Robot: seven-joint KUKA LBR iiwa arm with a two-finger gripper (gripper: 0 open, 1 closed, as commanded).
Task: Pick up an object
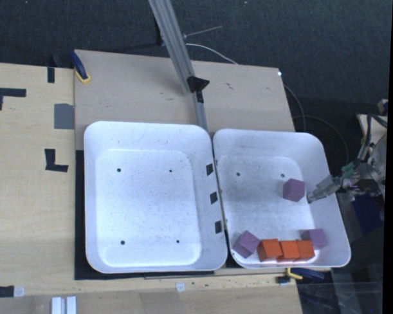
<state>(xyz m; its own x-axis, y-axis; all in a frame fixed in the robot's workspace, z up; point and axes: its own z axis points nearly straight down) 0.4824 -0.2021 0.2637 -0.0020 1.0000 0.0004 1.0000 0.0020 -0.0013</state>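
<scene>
Stock, right bin (313, 145): one purple cube (294, 190) standing alone toward the right wall; a second purple cube (247, 242) at the near edge; three orange blocks (285, 250) in a touching row beside it; a third purple block (317, 238) at the row's right end. Left bin (92, 182): bare white floor. Gripper (319, 191): at the right rim, just beside the lone cube; whether its fingers are spread or closed, you cannot tell, and nothing shows held. Handling, judged: small, rigid, probably light, flat-sided. Take the lone cube across two opposite faces; its neighbours crowd each other.
</scene>
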